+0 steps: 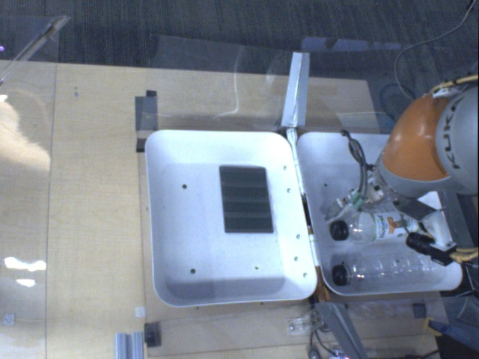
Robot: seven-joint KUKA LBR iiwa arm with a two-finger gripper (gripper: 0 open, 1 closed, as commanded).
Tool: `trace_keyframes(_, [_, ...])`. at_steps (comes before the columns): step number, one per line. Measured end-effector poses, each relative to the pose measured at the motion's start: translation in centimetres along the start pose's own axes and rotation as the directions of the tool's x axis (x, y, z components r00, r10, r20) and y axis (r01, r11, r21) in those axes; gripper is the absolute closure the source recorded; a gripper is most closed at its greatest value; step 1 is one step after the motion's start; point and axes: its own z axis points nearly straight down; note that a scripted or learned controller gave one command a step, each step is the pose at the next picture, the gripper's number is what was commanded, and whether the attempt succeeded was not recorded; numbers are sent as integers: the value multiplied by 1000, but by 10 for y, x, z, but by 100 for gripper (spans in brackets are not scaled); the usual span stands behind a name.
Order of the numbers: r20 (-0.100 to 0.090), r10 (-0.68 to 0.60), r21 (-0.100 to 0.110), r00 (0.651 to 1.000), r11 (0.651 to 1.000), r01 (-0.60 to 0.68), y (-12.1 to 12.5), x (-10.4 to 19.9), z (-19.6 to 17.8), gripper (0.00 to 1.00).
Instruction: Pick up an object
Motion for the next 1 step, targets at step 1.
trace_keyframes(1, [-6, -126, 10, 992, 992, 126, 10, -6, 13, 0])
